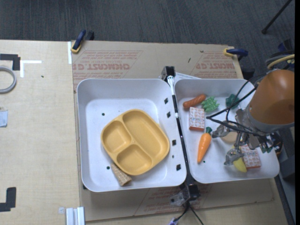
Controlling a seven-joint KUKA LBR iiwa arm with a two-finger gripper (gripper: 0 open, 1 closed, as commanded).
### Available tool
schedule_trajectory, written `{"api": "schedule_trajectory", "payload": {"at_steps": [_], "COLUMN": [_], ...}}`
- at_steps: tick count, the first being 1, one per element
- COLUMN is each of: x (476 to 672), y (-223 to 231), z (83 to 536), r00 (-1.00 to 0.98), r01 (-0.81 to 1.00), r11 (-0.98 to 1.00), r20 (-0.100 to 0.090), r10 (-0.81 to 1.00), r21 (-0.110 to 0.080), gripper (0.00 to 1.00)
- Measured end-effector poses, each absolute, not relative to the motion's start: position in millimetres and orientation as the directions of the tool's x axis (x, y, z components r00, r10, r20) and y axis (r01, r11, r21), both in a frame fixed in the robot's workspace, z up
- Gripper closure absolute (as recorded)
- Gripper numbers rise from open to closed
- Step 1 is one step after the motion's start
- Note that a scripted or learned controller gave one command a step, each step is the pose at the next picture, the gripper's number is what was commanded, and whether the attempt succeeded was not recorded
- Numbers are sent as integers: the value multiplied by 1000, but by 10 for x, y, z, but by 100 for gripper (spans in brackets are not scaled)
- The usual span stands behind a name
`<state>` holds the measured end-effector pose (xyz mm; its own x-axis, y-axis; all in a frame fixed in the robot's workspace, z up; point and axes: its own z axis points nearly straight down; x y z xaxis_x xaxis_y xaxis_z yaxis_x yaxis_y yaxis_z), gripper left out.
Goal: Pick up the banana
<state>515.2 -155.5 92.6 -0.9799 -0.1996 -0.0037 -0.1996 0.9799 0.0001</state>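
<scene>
We are hovering our gripper low in the right bin, just above the banana lying by the near wall; whether the fingers are gripping it, we cannot tell. Crowding us are a printed box touching the banana, and a carrot — a second box sitting beyond.

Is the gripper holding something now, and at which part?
It cannot be told. The gripper is low at the banana in the right bin, but no hold shows.
</scene>
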Motion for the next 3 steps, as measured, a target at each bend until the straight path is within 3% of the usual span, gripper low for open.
{"api": "schedule_trajectory", "payload": {"at_steps": [1, 2, 3], "x": [5164, 5074, 5120], "y": [-1553, -1674, -827], "z": [1026, 928, 1927], "r00": [-980, -835, -979], "r01": [-197, -551, -202], "r11": [980, 835, 979], "r20": [-7, -3, -5], "r10": [-197, -551, -202], "r21": [0, -1, -1], "gripper": [100, 100, 100]}}
